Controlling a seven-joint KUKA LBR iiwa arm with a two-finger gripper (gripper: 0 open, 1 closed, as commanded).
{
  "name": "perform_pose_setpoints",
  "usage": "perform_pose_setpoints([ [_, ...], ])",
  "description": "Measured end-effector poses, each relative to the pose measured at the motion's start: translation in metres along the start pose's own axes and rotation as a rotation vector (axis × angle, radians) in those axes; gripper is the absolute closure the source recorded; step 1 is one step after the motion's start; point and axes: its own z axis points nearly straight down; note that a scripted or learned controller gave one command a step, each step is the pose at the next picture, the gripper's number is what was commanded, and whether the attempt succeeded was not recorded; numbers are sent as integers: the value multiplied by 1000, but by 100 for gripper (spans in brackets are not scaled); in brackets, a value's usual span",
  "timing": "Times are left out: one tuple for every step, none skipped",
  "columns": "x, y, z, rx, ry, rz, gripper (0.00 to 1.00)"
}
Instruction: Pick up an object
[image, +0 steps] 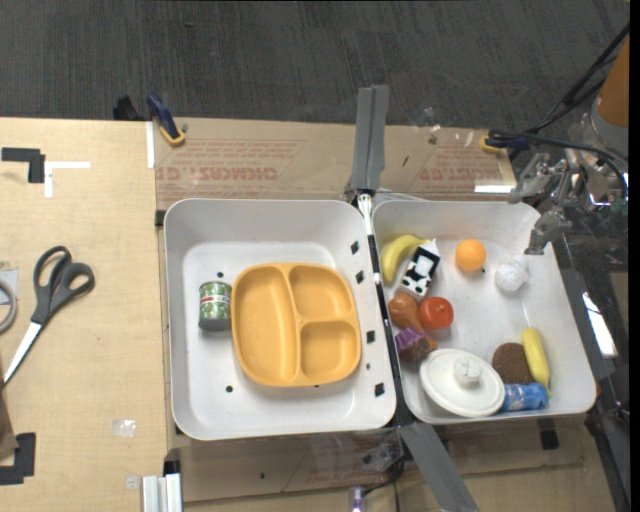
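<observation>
My gripper (548, 228) hangs over the far right corner of the right bin (575, 330), just above and right of a white ball (511, 277). Nothing is visibly held in it. The right bin holds a banana (398, 255), a black-and-white toy (422, 268), an orange (470, 255), a red tomato (436, 313), a brown item (404, 308), a purple item (412, 345), a white lidded bowl (461, 383), a brown round piece (511, 362), a small yellow banana (536, 355) and a blue packet (525, 397).
The left bin (190, 400) holds a yellow divided plate (297, 323) and a small green can (214, 305) beside it. Scissors (50, 290) lie on the wooden bench at the left. A grey divider post (370, 140) stands between the bins at the back.
</observation>
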Motion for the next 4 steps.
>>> perform_pose_setpoints([
  [3,-11,136,2,-3,-26,0],
  [-6,56,137,-1,0,91,0],
  [-8,57,126,2,-7,88,100],
  [6,108,-8,0,-1,228,100],
])
